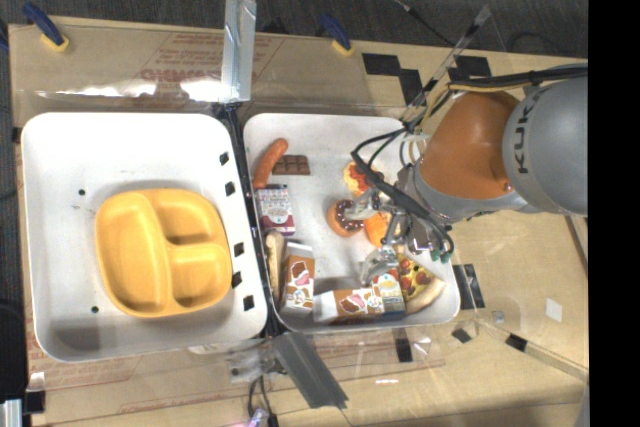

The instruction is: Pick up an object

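Observation:
My gripper (pixel 383 263) hangs low over the front right part of the right bin (pixel 330 130), just above a pizza slice (pixel 422 283) and a small carton (pixel 386 293). Cables and the wrist hide what lies directly under it. Close to its left are a chocolate-glazed donut (pixel 347 216) and an orange piece (pixel 375 229). A red sausage (pixel 268 162) and a brown chocolate bar (pixel 291 165) lie at the bin's back left. Small cartons (pixel 274 206) (pixel 298 282) lie along the left wall.
The left bin (pixel 60 155) holds a yellow divided plate (pixel 165 250). A long flat packet (pixel 345 303) lies against the right bin's front wall. The grey arm with its orange band (pixel 470 150) covers the right bin's right rim. Taped cardboard surrounds both bins.

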### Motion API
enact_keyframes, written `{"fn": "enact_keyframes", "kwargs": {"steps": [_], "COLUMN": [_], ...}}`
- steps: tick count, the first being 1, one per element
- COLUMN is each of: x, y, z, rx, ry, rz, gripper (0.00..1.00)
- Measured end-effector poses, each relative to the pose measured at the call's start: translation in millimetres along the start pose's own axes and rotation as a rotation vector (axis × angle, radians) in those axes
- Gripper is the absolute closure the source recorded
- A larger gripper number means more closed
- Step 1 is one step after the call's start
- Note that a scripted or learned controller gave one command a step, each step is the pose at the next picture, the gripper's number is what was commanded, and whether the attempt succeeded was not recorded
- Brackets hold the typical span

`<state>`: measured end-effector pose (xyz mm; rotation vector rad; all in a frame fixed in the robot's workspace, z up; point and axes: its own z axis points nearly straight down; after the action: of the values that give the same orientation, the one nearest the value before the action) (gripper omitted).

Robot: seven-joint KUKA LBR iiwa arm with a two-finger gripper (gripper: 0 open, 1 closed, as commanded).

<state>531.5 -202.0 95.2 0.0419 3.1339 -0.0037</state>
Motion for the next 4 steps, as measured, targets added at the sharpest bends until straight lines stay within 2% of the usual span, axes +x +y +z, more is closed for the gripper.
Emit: {"fn": "enact_keyframes", "kwargs": {"steps": [1, 2, 3, 4], "x": [-2.8, 3.5, 5.3, -52.2], "y": [2.3, 60.4, 59.4, 8.5], "z": [-11.8, -104.3, -101.2, 0.4], "rx": [0.001, -0.001, -0.002, 0.0], "ry": [-0.005, -0.001, 0.005, -0.001], "rz": [-0.01, -0.029, -0.027, 0.067], "gripper": [1.0, 1.0, 0.0, 0.0]}}
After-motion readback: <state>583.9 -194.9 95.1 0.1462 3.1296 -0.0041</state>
